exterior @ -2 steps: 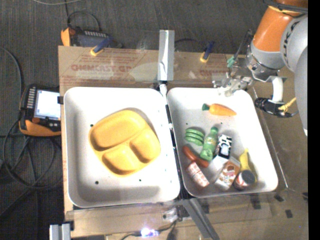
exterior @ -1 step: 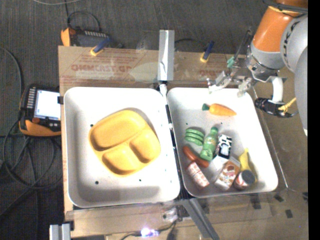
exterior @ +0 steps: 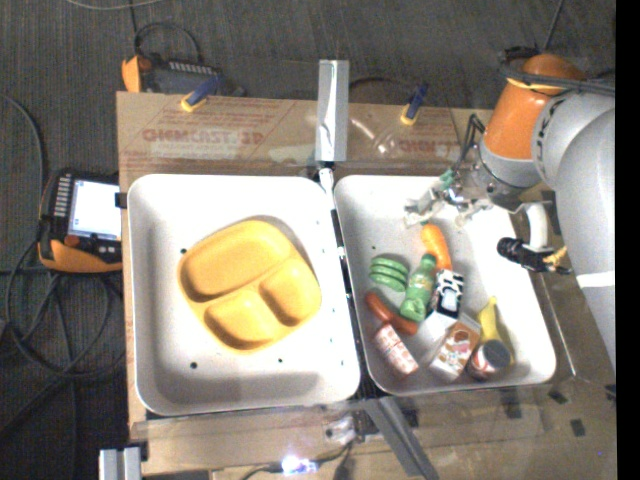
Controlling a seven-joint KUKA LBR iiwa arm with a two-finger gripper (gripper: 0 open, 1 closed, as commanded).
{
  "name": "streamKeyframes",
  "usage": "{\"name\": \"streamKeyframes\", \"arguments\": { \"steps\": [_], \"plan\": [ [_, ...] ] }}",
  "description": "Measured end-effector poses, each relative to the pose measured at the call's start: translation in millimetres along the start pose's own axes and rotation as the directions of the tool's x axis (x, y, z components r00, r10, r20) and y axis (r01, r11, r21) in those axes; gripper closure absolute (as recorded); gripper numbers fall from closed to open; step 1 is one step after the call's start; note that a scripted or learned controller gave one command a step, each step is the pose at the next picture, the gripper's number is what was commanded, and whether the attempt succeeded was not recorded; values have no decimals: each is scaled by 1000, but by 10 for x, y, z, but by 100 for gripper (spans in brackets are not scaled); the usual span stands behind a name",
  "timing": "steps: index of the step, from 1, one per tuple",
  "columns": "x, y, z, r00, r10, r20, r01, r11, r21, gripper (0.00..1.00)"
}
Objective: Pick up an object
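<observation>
Over right bin (exterior: 530,298): gripper (exterior: 443,204), finger state cannot be told.
Carrot (exterior: 436,244): smooth orange taper, long axis up-down.
Left bin (exterior: 145,268): yellow divided tray (exterior: 250,283).

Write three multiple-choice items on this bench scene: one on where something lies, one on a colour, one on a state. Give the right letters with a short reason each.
1. Where does the yellow divided tray lie?
A. in the left bin
B. in the right bin
C. on the floor

2. What colour is the carrot under the gripper?
A. blue
B. orange
C. white

3. How does the green bottle sit?
A. standing upright on the bench edge
B. held between the gripper's fingers
C. lying in the right bin among the other items

Answers:
1 A, the tray fills the middle of the left bin.
2 B, it shows orange against the white floor of the right bin.
3 C, it lies flat beside the green pea pod, apart from the gripper.
</observation>
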State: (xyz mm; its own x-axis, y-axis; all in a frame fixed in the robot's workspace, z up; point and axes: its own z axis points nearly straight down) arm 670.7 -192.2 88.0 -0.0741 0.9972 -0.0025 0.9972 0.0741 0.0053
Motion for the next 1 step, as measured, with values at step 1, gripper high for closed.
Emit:
{"name": "streamKeyframes", "arguments": {
  "steps": [1],
  "plan": [
    [-3,9,-102,1000,-1,3,1,1000,-3,100]
  ]
}}
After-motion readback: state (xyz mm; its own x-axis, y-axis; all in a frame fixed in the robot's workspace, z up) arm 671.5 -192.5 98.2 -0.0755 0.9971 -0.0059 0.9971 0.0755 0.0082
